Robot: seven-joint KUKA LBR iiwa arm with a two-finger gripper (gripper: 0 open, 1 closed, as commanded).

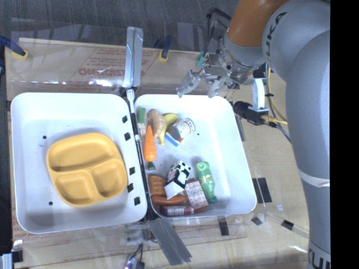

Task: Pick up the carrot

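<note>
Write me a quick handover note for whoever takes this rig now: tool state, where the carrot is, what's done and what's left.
Tool: open, holding nothing, hovering over the far rim of the right bin.
Carrot: lying in the right bin by its left wall, beside the banana, apart from the tool.
Left bin: holds a yellow divided tray.
Done: nothing grasped yet.
Left: move over the carrot, descend, close on it, lift.
</note>
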